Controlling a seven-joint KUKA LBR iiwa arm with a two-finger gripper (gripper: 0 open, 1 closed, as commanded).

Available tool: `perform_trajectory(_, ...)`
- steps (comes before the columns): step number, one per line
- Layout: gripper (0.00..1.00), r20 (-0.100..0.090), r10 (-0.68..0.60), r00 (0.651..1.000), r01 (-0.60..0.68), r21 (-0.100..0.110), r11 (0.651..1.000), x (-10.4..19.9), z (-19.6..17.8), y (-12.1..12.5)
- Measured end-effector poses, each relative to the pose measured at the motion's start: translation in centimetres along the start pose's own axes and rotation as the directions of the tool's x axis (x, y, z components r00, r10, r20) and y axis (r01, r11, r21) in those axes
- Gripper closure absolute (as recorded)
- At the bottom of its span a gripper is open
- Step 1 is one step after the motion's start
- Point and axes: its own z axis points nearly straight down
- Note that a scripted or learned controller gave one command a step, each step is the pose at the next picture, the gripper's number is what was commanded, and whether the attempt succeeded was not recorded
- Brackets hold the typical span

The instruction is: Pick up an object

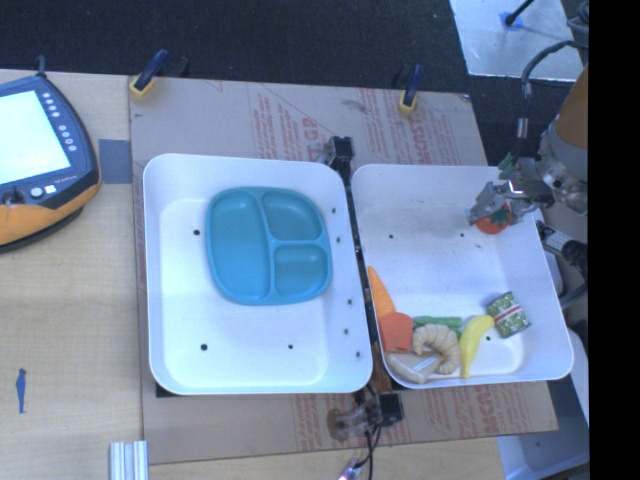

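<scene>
Apparently, the pick was under way but not confirmed. The gripper (497,208) stood at the right bin's (440,258) far right edge, directly over a small red object (492,225). Whether that object sat between the tool's tips could not be told, so a lift remained unproven. Toy food items (440,338) lay along the right bin's near edge. The left bin (170,298) carried a blue divided plate (270,245). Both bins rested on a cardboard sheet (300,118) clamped to the wooden bench (70,338); a teach pendant (40,158) lay at the bench's left edge.
</scene>
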Motion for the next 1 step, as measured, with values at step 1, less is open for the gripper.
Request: perform_trajectory(1, 1.0, 0.001, -0.006, 1.0, 0.006, 0.004, 1.0, 10.67, 0.16, -0.6)
